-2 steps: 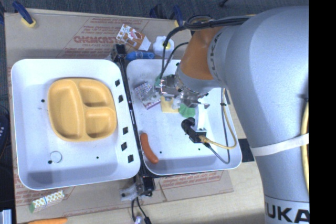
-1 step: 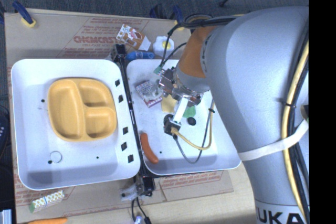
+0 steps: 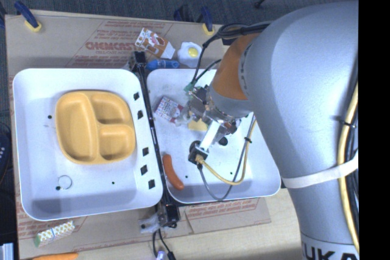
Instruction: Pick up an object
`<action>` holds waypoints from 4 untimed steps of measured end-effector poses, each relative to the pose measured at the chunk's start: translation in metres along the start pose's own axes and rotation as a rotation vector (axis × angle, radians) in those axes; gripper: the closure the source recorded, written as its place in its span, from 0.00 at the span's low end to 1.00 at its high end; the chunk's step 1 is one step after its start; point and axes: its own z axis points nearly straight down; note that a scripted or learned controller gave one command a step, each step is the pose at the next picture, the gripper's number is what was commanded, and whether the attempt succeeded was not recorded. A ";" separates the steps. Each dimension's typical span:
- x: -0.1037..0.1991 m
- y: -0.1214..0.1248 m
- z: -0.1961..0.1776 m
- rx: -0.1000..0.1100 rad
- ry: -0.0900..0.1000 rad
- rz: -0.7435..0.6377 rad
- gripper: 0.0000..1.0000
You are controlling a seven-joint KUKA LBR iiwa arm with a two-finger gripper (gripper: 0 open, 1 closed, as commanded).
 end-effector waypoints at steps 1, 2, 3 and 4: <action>0.024 0.033 0.001 -0.004 0.001 -0.166 0.00; 0.059 0.069 0.013 -0.009 0.002 -0.350 0.00; 0.006 0.052 0.012 -0.012 0.008 -0.100 0.00; 0.051 0.080 0.013 -0.009 0.004 -0.045 0.00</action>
